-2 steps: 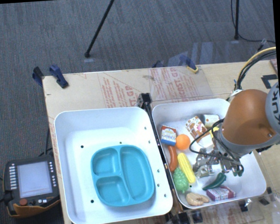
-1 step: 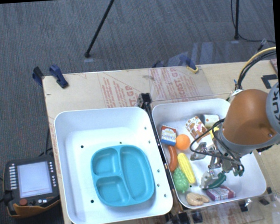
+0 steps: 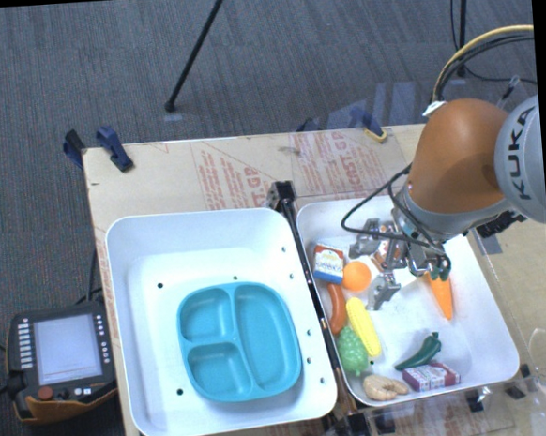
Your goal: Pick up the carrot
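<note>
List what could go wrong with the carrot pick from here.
1. The gripper sits left of the carrot, nearer the orange ball, so closing here may miss the carrot.
2. The carrot lies close to the right bin's wall, which could block a finger.

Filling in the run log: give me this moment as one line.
task: pick up carrot | gripper: above right bin, beside carrot | carrot: lying in bin, not held
</note>
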Controlling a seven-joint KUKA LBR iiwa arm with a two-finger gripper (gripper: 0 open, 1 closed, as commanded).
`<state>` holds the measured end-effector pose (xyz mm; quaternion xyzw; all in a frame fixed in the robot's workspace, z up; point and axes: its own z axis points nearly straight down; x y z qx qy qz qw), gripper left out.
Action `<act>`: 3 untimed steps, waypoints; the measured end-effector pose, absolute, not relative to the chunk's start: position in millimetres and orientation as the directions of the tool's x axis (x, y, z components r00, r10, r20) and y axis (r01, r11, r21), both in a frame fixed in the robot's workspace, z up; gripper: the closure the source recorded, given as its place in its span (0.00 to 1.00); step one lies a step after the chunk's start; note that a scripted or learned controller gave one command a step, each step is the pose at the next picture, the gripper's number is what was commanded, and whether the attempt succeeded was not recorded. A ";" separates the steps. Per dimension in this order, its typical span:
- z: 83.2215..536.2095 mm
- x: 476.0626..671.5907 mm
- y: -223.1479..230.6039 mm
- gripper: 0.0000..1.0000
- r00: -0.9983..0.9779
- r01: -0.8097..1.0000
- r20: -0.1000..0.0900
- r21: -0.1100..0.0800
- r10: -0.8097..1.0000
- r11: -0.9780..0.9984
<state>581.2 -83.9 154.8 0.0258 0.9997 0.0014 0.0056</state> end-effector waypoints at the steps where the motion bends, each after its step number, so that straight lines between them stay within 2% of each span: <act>1: 117.1 568.8 -118.0 0.00 -0.999 -0.030 -0.033 -0.004 -0.030 1.000; 2: 94.1 581.7 -171.6 0.00 -0.996 0.089 -0.019 0.005 0.089 0.996; 3: 103.8 582.4 -170.7 1.00 -0.996 0.086 -0.019 0.005 0.087 0.996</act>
